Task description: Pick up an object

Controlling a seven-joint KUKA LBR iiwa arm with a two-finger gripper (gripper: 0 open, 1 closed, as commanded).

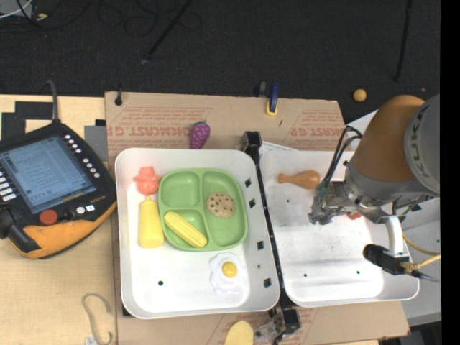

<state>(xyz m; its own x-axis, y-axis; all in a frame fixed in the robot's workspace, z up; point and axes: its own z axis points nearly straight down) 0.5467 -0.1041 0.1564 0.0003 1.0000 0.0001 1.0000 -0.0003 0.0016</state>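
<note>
My gripper (pixel 321 213) sits low in the right bin (pixel 338 279), right of centre; whether it grips anything, I cannot tell. The drumstick (pixel 300 179) lies just above-left. I'm mid-approach; next I'd realign over it.

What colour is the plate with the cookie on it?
Light green. The divided plate holding the cookie shows clearly in the camera view.

Tan drumstick (pixel 300 179) lies flat in right bin (pixel 338 282).
</note>
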